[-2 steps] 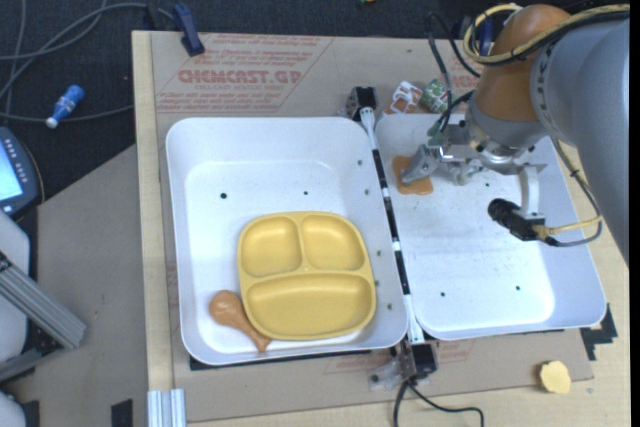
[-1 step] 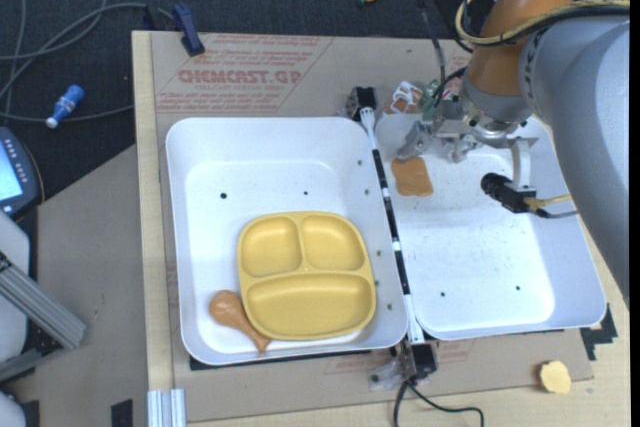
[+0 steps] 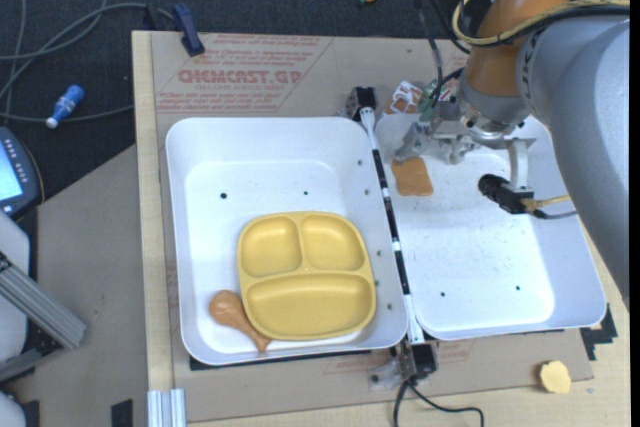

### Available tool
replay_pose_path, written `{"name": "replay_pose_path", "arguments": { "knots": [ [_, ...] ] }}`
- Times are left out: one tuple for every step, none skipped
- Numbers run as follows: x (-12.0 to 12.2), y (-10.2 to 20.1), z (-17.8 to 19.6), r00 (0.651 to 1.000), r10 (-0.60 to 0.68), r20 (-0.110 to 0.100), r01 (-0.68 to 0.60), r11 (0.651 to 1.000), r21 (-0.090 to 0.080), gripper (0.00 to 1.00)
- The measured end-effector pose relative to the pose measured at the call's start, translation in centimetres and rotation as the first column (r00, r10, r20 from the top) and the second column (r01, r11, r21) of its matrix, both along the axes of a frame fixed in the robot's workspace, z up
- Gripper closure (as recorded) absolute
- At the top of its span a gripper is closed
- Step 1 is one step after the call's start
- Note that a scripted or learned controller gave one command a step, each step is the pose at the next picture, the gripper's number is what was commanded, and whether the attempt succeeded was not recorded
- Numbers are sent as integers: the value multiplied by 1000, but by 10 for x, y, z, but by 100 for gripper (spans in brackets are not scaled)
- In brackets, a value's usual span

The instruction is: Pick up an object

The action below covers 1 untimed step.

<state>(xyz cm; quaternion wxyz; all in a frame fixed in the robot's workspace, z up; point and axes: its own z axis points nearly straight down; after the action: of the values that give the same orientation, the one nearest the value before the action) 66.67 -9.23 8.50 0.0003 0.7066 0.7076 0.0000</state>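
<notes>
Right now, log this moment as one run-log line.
gripper: low in right white bin | flat tan-brown piece: beside gripper, ungrasped | yellow divided plastic tray: left bin

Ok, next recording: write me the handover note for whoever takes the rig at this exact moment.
Gripper: low over the right bin, at its upper left corner; whether it is open or shut cannot be told.
Things: a tan flat piece lies in the right bin just below the gripper. The left bin holds a yellow divided tray and an orange drumstick toy touching the tray's lower left.
Done: nothing visibly picked up.
Left: grasp an object and lift it.
</notes>
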Motion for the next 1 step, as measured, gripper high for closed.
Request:
{"name": "replay_pose_path", "arguments": {
  "knots": [
    [0, 0, 0, 1000, 0, 0, 0, 1000, 0, 0]
  ]
}}
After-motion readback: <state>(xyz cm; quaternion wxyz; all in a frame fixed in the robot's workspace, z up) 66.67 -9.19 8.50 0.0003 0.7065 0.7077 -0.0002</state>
